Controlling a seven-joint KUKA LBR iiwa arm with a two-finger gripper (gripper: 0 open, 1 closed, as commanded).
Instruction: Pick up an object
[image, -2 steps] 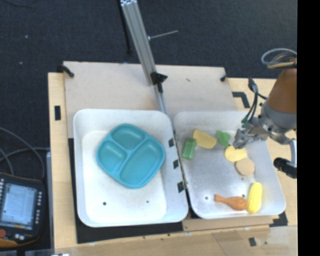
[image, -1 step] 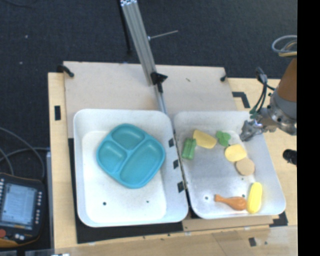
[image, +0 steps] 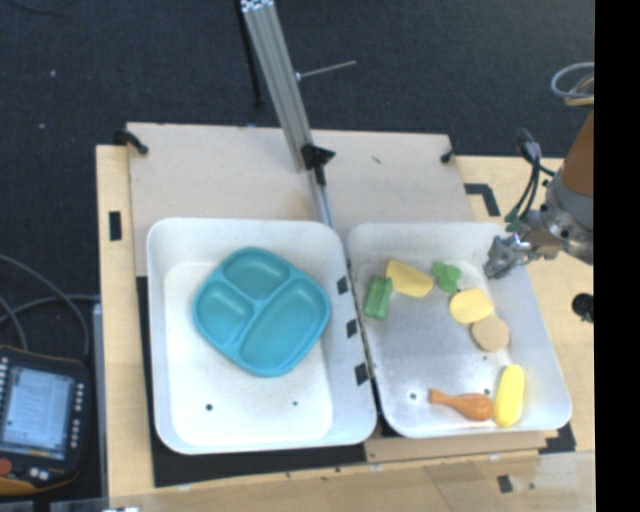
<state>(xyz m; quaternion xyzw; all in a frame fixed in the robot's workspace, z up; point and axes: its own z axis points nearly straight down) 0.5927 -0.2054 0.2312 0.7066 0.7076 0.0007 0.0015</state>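
The right bin (image: 430, 400) holds several toy foods: a green piece (image: 378, 297), a yellow piece (image: 409, 279), a small green piece (image: 447, 274), a yellow lump (image: 471, 305), a tan round piece (image: 490, 333), a yellow oblong (image: 510, 393) and an orange drumstick (image: 464, 403). My gripper (image: 503, 257) hangs over the right bin's far right corner, just right of the small green piece. Nothing shows between its fingers.
The left bin (image: 180, 420) holds a blue divided plate (image: 263, 311). A slanted metal pole (image: 285, 95) rises behind the bins. A tablet (image: 35, 405) lies at the left edge. The arm (image: 570, 200) enters from the right.
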